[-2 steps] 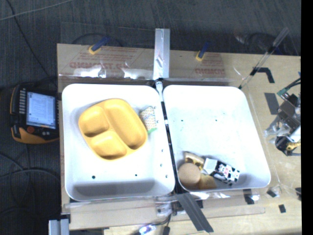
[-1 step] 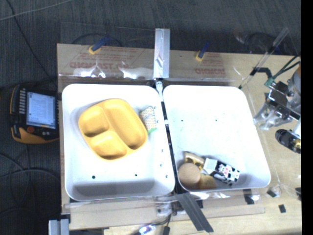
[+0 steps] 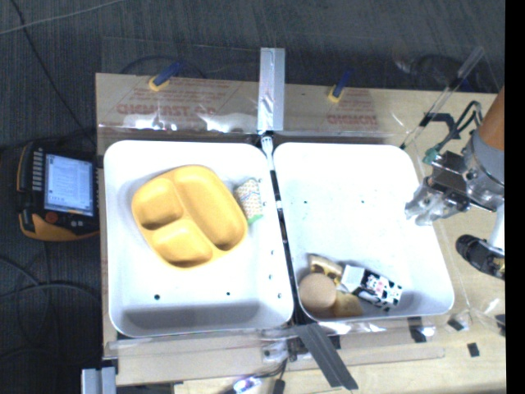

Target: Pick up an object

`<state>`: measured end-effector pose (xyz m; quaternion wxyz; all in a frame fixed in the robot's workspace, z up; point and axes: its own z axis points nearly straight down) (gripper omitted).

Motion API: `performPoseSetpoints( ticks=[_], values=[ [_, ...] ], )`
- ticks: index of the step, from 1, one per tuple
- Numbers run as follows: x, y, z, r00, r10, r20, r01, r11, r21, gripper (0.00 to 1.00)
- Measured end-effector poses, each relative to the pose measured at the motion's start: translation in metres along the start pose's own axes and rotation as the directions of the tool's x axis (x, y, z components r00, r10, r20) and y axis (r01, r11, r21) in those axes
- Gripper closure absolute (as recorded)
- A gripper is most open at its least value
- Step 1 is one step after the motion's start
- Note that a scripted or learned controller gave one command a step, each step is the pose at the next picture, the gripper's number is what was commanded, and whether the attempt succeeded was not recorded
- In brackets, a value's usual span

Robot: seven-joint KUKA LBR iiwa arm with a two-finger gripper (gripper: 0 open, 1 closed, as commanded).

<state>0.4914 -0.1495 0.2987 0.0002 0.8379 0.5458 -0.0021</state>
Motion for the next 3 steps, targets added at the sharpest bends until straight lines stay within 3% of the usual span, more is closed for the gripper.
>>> performPoseSetpoints(
  ticks=[1,2,3],
  values=[
    [0.063,-0.014,-0.026,0.992,-0.123,0.0,0.123,0.992,-0.001,1.0],
    [0.071,-0.039,-0.017,0.943,-0.333,-0.001,0.333,0.943,0.0,1.0],
    [0.089,-0.029,-0.032,0.91,-0.415,0.0,0.415,0.91,-0.002,1.0]
  ],
)
